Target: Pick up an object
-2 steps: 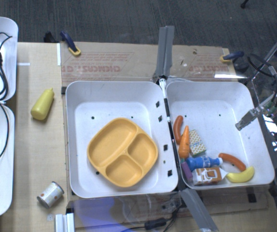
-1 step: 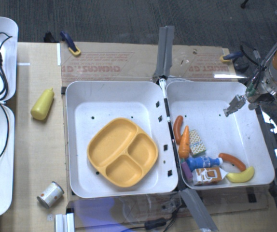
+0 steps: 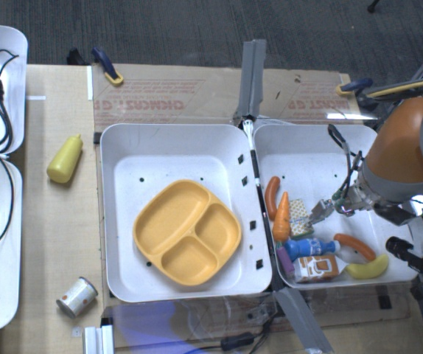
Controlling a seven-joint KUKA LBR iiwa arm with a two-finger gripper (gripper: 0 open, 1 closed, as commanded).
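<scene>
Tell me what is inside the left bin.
The left bin holds one yellow divided plate with three compartments, lying flat toward the front. Bare white floor shows around it. Whatever lies under the plate is covered.

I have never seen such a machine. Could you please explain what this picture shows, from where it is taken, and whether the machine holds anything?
The picture comes from one camera fixed above a bench, looking down at a slant. The grey and orange shape on the right is a robot arm. Its claw, the part that grasps, hangs low over the right bin. I cannot tell whether the claw is open or shut, and nothing clearly sits in it. That bin holds small toy foods: a carrot, sausages, a banana, a blue bottle and a small carton. The left bin holds a yellow divided plate. On the bench beside the bins lie a yellow bottle and a small can.
</scene>
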